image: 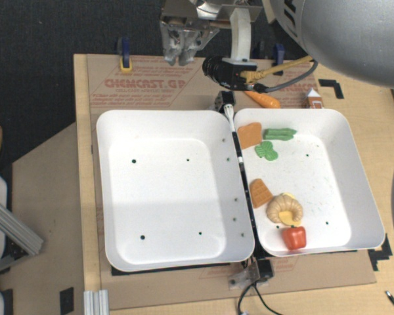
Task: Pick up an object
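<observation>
Red pepper (295, 237) sits lowest in the right bin (354, 176), touching a tan croissant-like pastry (284, 209) just above it. Beside the pastry, close to the wall shared with the left bin (118, 176), lies a small orange wedge (260, 192). Higher up in the same bin are a larger orange slab (249, 135) against the dividing wall, a green leafy piece (266, 151) below it, and a long green pod (279, 134) to its right. Outside the bins, on the table (92, 110) past the right bin's far rim, an orange carrot-shaped piece (265, 100) lies partly under cables, and a small red-and-white item (313, 98) there is too small to make out.

Above the table's far edge, well apart from every object, the hand (182, 51) hangs with its fingers pointing down; they look close together with nothing between them, though blur makes that uncertain. Much of the grey arm (354, 25) is cut off by the top and right edges.
</observation>
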`<state>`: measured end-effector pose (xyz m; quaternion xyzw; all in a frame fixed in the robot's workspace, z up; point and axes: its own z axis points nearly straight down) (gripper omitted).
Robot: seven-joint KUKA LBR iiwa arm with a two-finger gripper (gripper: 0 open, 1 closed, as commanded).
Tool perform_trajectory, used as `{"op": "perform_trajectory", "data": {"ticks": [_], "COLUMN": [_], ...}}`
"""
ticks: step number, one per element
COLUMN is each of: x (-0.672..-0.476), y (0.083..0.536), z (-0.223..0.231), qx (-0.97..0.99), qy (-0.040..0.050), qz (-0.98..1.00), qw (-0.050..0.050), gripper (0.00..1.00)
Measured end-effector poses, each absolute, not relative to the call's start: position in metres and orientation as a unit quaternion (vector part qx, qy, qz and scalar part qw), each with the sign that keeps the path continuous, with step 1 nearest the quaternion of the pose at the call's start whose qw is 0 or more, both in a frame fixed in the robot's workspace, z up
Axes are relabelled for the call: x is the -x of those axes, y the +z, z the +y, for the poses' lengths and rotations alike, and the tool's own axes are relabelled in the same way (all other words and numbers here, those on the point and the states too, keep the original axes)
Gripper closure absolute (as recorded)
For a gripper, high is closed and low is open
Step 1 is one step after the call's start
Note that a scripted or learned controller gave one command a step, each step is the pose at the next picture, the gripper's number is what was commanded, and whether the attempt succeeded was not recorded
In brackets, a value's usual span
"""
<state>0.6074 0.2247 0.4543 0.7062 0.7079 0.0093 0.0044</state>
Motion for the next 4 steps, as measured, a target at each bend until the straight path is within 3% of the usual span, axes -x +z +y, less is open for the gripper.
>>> {"op": "perform_trajectory", "data": {"ticks": [1,2,3,4], "x": [-0.574,-0.562,-0.565,-0.543], "y": [0.435,0.348,0.494,0.482], "z": [0.132,0.23,0.224,0.111], "qx": [-0.71,-0.704,-0.706,-0.711], "qy": [-0.0023,-0.0037,0.0082,-0.0015], "qz": [0.704,0.71,0.708,0.703], "qw": [-0.001,-0.003,0.004,0.0], "gripper": [1.0,1.0,1.0,1.0]}}
